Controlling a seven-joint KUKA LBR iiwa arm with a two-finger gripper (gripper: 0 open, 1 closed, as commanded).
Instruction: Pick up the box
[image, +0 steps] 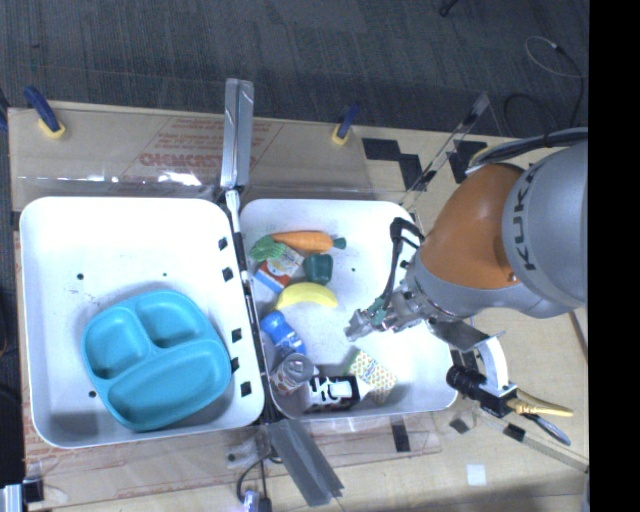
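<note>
The patterned box (373, 372) lies at the right bin's (425, 395) near edge, beside a black-and-white carton (335, 390). The jaws of the gripper (368, 320) hover just above it, their state unclear.

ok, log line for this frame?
task: pick box | gripper over right bin | box lying in bin, near fingers | grasp: none seen
</note>
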